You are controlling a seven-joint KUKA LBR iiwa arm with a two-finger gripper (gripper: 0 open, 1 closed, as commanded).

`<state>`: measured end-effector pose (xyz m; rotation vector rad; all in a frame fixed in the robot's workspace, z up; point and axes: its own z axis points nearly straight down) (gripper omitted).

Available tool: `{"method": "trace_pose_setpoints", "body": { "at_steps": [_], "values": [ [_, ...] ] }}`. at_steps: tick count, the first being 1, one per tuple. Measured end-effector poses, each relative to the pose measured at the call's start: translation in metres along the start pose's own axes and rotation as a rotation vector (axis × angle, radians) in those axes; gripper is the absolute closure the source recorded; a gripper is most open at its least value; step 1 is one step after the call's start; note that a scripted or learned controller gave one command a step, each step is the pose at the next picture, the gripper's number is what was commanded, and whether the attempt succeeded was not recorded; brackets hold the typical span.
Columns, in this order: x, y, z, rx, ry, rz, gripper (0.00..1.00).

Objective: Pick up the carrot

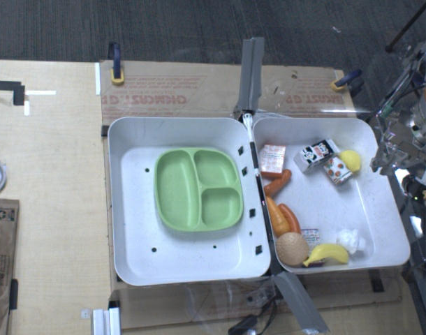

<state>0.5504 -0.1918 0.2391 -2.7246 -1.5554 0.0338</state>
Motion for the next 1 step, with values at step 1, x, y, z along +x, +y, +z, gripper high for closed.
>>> {"method": "trace_pose_setpoints", "body": {
  "at_steps": [1],
  "values": [
    [0.0000,0.0001,-0.0078,0.002,-0.003,-0.004,1.00]
  ]
}}
